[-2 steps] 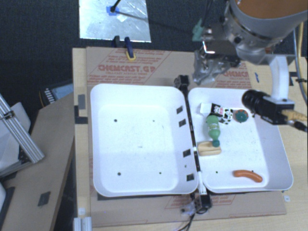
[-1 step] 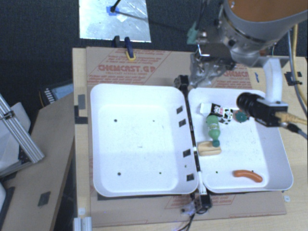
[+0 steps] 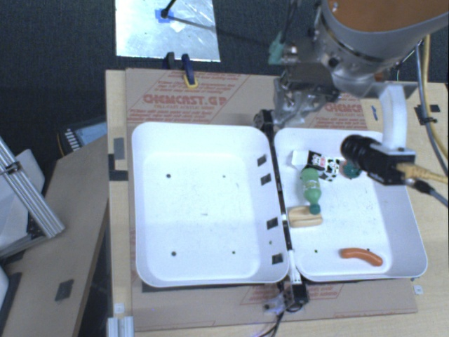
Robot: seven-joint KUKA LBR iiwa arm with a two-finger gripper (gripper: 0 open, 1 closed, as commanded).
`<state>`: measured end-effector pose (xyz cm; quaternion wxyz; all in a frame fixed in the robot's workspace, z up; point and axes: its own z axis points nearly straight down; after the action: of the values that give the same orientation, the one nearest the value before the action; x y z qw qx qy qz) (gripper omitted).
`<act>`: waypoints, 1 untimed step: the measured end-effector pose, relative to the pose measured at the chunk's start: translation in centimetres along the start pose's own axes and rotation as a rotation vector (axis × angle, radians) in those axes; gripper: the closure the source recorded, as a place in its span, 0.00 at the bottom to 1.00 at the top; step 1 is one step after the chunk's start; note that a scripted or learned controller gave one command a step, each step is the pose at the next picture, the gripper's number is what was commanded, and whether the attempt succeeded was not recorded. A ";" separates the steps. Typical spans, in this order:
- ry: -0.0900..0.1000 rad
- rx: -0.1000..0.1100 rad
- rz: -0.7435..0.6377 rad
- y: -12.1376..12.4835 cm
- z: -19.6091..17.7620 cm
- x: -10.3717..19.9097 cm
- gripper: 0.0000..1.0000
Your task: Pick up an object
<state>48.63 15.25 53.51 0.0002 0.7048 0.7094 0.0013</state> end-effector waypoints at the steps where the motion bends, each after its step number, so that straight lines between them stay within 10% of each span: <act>1: 0.000 0.000 -0.002 4.9 0.1 6.7 1.00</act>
<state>53.50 22.01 53.40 0.0004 0.7040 0.7102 0.0015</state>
